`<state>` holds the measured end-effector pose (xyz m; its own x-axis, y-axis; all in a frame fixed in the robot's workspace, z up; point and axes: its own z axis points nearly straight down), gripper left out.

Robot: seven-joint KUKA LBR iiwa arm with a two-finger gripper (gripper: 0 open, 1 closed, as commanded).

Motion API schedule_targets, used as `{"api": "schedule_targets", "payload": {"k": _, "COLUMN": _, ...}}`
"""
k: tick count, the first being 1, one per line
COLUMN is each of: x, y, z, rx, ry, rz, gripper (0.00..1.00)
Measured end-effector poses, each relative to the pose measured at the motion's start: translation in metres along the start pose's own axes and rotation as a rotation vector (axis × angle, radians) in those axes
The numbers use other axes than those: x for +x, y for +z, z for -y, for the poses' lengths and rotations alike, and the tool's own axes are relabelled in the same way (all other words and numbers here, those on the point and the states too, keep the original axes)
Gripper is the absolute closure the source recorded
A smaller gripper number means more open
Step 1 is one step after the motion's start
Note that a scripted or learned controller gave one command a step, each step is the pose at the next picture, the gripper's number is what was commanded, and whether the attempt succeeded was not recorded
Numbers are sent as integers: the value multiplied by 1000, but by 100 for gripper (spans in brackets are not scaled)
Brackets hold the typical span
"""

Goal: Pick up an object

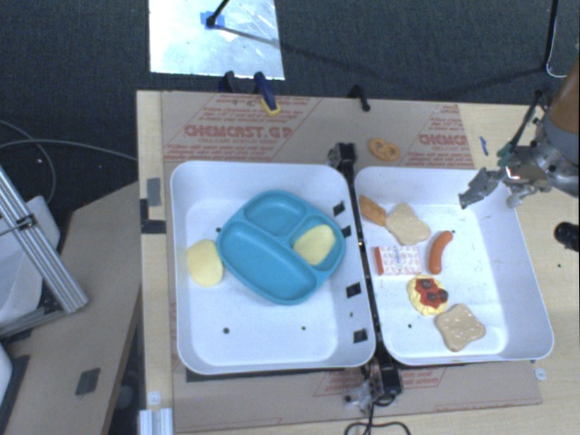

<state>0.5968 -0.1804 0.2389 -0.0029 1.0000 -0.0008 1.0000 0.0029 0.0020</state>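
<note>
The right bin (526,270) holds several toy foods: an orange roll (372,209), a pale bread piece (407,223), a red sausage (439,250), a red-and-white packet (399,259), a small pizza (428,294) and a toast slice (459,326). My gripper (496,194) hangs over the bin's far right corner, above and to the right of the sausage. Its fingers are spread apart, open, with nothing between them.
The left bin (195,333) holds a blue divided plate (272,261) with a yellow piece (314,243) in one compartment, and another yellow piece (205,263) lies beside the plate. A small pretzel (384,149) lies on the cardboard behind the bins.
</note>
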Motion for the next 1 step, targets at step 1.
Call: {"api": "schedule_targets", "payload": {"k": 1, "x": -11, "y": 117, "z": -15, "rx": 4, "ry": 2, "rz": -1, "gripper": 0}}
